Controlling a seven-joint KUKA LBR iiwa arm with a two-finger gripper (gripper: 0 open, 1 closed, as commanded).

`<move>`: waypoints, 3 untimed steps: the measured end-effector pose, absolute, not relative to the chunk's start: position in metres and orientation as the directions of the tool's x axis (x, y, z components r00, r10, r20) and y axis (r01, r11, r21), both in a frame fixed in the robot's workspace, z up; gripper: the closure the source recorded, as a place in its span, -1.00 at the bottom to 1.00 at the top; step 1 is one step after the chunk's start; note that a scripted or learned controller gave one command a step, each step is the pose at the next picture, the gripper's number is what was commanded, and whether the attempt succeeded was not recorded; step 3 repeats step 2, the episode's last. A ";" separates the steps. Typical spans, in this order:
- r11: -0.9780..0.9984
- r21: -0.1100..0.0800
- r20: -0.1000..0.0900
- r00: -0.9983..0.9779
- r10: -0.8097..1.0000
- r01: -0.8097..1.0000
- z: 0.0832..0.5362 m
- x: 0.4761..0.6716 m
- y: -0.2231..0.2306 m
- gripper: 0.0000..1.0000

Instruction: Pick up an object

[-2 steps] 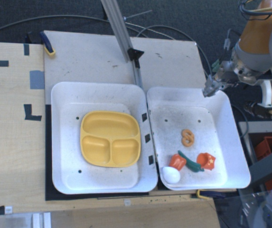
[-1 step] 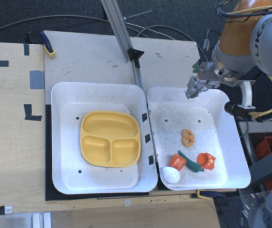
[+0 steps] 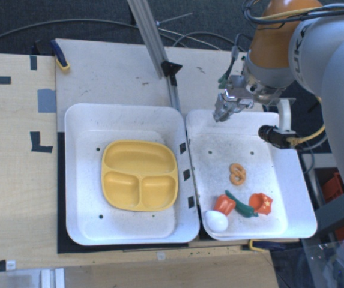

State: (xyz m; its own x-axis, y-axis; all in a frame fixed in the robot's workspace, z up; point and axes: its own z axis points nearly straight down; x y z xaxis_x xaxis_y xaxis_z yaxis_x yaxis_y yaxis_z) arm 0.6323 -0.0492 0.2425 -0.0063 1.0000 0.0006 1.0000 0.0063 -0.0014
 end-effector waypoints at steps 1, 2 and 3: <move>0.007 -0.001 0.001 -0.007 1.000 1.000 0.237 0.649 0.006 1.00; 0.006 -0.003 0.001 -0.006 1.000 1.000 0.225 0.651 0.056 1.00; 0.006 -0.003 0.001 -0.006 1.000 1.000 0.225 0.651 0.056 1.00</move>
